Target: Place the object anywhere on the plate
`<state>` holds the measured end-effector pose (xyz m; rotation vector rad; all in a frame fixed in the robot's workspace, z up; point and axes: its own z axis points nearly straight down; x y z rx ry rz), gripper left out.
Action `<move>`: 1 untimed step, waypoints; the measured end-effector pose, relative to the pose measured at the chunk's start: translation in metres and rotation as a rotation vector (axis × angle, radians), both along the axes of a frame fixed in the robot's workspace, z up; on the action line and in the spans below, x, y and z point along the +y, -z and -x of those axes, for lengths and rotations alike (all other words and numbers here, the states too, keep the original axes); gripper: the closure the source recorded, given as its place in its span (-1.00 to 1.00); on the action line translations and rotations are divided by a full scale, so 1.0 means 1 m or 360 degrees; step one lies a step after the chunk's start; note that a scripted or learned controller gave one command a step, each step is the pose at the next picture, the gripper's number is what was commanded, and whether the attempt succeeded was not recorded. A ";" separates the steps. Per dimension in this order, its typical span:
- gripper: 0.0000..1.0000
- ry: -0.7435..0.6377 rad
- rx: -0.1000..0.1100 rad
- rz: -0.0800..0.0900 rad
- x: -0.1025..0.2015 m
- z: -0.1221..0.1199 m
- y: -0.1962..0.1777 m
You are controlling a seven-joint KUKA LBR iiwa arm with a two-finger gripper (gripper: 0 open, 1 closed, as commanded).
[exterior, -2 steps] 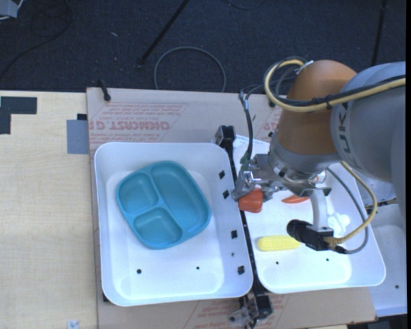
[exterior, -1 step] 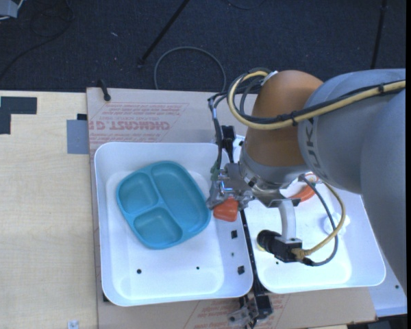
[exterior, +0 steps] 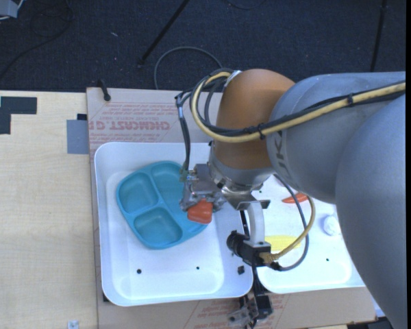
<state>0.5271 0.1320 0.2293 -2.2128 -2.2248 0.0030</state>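
Note:
A blue plate (exterior: 153,205) with three compartments lies tilted in the left white bin (exterior: 123,279). My gripper (exterior: 199,203) hangs under the orange-banded wrist, over the plate's right edge. A small red-orange object (exterior: 201,213) sticks out between its fingertips, and the gripper is shut on it. The object sits just above the plate's right rim, beside the lower compartment. The arm's bulk hides the upper part of the gripper.
The right bin (exterior: 329,274) holds a yellow item (exterior: 285,244), a small orange piece (exterior: 295,198) and a white item (exterior: 327,225). A black cable fitting (exterior: 248,247) dangles over the divide between the bins. Brown cardboard (exterior: 133,122) lies behind the left bin.

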 end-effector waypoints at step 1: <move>1.00 0.0001 -0.0001 0.0001 0.047 0.003 -0.007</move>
